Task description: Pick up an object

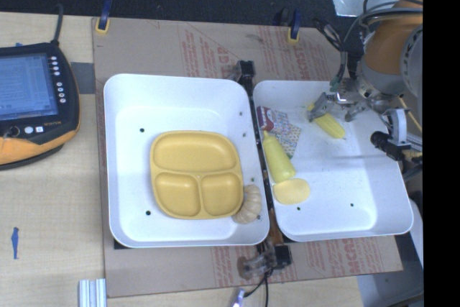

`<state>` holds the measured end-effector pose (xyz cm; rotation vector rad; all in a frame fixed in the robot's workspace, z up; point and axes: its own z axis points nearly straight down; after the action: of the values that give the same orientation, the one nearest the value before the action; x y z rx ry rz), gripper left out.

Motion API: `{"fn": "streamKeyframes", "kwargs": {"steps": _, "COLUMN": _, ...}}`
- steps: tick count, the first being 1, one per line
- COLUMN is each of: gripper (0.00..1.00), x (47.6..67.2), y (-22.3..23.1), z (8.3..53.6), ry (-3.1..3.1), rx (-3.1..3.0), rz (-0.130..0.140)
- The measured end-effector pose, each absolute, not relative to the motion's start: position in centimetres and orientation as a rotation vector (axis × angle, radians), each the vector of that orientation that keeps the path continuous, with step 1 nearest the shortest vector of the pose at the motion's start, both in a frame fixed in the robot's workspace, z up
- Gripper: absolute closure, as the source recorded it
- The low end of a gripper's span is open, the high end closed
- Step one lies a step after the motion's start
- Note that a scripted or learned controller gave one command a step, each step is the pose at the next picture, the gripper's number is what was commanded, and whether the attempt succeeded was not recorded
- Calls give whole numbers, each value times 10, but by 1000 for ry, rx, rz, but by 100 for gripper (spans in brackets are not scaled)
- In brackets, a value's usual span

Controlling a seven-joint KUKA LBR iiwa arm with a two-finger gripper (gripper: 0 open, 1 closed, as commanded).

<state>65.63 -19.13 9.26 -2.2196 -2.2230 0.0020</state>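
The gripper (332, 111) is low over the far part of the right bin (374, 216), and the grey arm (392, 47) with its orange band enters from the right side of the view. The fingers stand apart, one on each side of a small yellow object (330, 126) that looks like a piece of corn. This object lies on the bin floor just below the fingers, and it is not clear whether they touch it; it does not look lifted.

Along the left wall of the same bin lies a yellow bottle-shaped object (277, 157). A pale yellow round piece (291, 191) touches its near end. A small printed packet (279, 127) with red and white pattern lies just beside the far end of the bottle, partly under it.

In the left bin (126, 154) there is a yellow divided plate (195, 173) with three compartments, near the middle. A beige lumpy object (249, 204) rests against its near right corner, close to the bin wall.

Both bins sit on a brown cardboard sheet (194, 47) on the surface. At the left edge of the view lies a control pendant (32, 101) with a lit screen and orange casing, well apart from the bins.
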Motion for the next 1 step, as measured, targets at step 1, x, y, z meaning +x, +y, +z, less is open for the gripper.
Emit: {"fn": "streamKeyframes", "kwargs": {"steps": 1, "gripper": 100, "x": 657, "y": -192, "z": 104, "ry": -2225, "rx": -2217, "rz": 2}}
